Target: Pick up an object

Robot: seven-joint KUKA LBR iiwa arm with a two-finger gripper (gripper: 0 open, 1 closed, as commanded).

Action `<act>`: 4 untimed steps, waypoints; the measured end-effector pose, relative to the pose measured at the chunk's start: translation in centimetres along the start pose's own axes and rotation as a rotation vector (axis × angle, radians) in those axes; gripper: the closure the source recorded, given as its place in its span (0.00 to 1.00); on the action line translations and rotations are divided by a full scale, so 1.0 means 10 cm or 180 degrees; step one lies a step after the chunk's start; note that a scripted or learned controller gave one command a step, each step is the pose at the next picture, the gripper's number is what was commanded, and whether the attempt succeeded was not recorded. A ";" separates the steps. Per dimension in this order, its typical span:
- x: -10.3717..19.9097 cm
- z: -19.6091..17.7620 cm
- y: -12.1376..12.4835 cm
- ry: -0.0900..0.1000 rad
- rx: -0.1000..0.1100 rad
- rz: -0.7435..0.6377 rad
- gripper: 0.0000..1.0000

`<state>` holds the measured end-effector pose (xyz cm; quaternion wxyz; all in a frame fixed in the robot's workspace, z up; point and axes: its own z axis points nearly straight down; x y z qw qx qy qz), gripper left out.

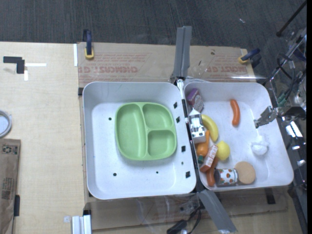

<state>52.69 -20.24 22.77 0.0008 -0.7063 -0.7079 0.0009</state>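
Objects (pixel 223 150) for picking all lie in the right bin (pixel 273 179), most of them crowded along its left wall. At the far left of the bench (pixel 44 106) a roll of tape (pixel 2 125) sits at the edge above a brown paper bag (pixel 9 174). The left bin (pixel 97 174) holds a green divided tray (pixel 146 130), lying flat near its middle. Just past the wall between the bins come a purple item (pixel 195 97) at the top, a small white carton (pixel 196 126) below it, and a banana (pixel 210 127) touching the carton's right side. Lower down, an orange fruit (pixel 202 150), a red and white packet (pixel 210 157) and a lemon (pixel 224 151) press together. A printed can (pixel 225 177) lies on its side at the bottom with a tan round bun (pixel 245 172) just beside it. An orange sausage (pixel 235 112) lies apart in the upper middle, and a white crumpled lump (pixel 259 147) rests near the right wall. The gripper (pixel 262 120) hangs over that wall's upper part, above the lump and touching nothing; whether the claw is apart or together cannot be told.
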 end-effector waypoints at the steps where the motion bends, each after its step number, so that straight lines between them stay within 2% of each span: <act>1: -0.10 1.06 0.49 0.0022 0.0016 0.0417 0.00; 2: 0.11 1.36 1.01 -0.0003 -0.0003 0.0766 0.00; 3: 0.11 1.27 1.01 -0.0009 0.0001 0.0755 1.00; 4: 0.78 0.04 0.78 -0.0002 -0.0005 0.0395 1.00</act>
